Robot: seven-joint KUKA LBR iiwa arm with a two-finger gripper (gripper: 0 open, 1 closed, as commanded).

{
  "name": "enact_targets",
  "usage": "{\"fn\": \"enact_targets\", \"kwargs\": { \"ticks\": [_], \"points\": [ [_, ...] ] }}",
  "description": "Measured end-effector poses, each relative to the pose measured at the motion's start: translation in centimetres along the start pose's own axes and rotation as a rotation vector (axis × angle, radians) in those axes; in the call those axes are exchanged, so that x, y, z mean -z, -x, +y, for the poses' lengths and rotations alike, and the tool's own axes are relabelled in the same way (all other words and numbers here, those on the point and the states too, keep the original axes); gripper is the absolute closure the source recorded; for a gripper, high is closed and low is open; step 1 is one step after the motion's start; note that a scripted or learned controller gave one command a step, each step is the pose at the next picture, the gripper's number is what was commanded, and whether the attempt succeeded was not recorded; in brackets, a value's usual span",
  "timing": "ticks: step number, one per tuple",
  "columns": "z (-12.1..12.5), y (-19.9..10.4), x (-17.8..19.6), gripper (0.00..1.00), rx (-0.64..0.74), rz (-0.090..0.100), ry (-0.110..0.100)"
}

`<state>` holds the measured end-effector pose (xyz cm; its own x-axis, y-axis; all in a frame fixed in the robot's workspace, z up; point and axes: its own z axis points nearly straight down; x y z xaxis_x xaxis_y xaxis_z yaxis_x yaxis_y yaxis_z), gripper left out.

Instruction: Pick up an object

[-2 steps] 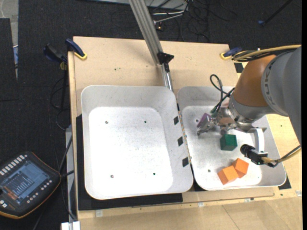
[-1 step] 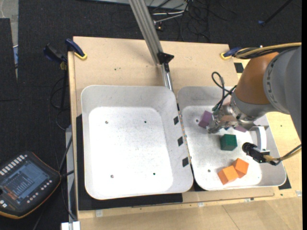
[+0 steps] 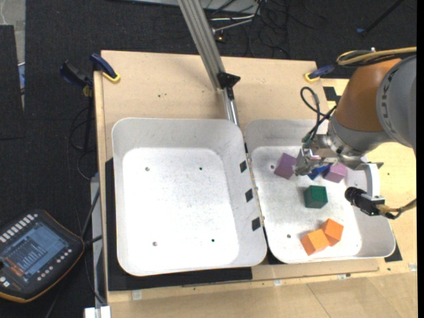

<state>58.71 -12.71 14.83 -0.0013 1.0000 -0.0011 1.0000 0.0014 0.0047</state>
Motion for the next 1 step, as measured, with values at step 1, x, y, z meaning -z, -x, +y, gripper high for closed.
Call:
{"fn": "enact_targets", "kwargs": {
  "ticks": [1],
  "points": [
    [0.56, 0.17, 4.37, 1.00, 0.001, -0.001, 0.002]
  ]
}}
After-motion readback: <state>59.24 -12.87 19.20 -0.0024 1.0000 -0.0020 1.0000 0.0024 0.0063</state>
